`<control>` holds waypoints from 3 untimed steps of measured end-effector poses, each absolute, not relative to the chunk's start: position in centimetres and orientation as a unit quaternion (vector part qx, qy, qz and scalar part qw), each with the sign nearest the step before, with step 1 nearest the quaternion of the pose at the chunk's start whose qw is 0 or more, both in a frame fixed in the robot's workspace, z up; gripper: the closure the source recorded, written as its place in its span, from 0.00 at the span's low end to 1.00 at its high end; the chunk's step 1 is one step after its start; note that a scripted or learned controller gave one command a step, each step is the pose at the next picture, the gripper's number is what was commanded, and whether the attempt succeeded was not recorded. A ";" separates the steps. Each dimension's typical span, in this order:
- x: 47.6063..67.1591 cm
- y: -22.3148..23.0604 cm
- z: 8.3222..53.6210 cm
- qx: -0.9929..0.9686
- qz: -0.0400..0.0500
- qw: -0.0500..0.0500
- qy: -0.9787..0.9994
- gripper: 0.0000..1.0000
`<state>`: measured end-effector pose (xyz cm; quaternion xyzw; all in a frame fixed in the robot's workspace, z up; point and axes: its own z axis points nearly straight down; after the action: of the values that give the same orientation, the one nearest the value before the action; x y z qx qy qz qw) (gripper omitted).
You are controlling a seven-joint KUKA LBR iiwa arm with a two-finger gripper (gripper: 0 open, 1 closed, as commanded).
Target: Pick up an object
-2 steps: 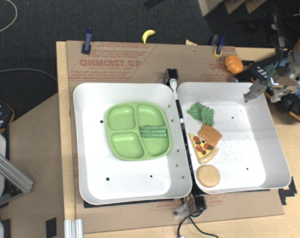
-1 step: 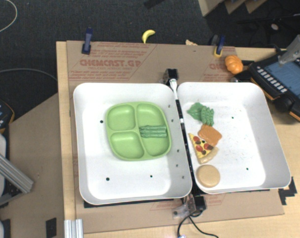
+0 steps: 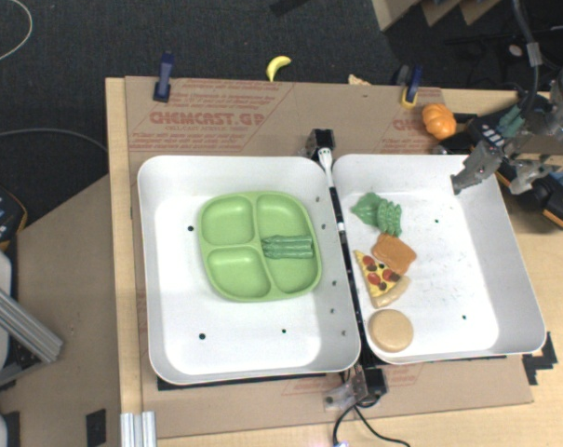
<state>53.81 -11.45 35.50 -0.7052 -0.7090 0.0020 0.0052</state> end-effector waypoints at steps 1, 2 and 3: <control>47.6 -6.0 33.0 -0.705 0.002 0.004 -0.709 0.00; 47.9 2.6 30.8 -0.704 0.001 0.003 -0.711 0.00; 47.9 11.9 36.1 -0.703 -0.004 -0.001 -0.711 0.00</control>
<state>47.95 11.89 36.06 -0.7030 -0.7112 -0.0040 -0.0009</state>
